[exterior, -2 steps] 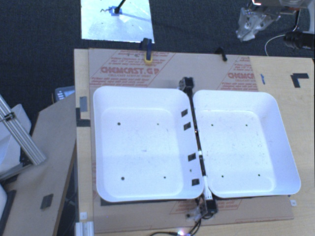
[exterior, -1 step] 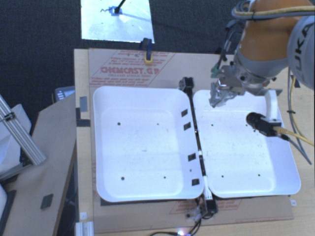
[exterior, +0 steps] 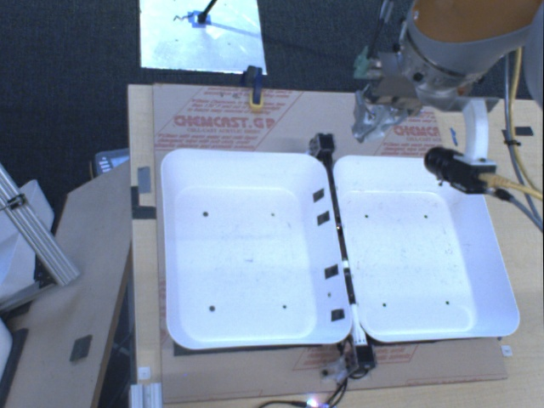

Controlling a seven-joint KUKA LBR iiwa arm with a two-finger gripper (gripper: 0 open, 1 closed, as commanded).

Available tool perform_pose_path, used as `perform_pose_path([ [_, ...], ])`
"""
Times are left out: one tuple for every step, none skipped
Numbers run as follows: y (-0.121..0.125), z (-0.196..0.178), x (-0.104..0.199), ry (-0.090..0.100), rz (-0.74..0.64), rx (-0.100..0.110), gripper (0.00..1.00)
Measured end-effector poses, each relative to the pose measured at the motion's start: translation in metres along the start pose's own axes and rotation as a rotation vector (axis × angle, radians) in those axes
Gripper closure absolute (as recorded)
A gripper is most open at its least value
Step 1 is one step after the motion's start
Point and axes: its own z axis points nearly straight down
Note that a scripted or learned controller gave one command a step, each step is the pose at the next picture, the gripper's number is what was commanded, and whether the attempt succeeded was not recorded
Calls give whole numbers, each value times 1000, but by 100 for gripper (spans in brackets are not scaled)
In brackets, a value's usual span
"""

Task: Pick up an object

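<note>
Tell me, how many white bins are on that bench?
2: the left bin and the right bin sit side by side, joined along the middle, below the gripper.

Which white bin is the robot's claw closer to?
The right-hand bin in the picture. The gripper hangs just past its far left corner, while the left-hand bin lies further away, across the black clips joining the two.

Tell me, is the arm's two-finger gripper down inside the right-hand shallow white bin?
No. The two-finger gripper sits over the brown board beyond the far rim of the right-hand shallow white bin.
</note>
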Motion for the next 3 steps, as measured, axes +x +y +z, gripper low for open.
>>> perform_pose_path([
  [13,-105,12,-2,4,0,100],
  [82,-74,-26,-5,11,17,100],
  [99,25,-66,-5,12,22,100],
])
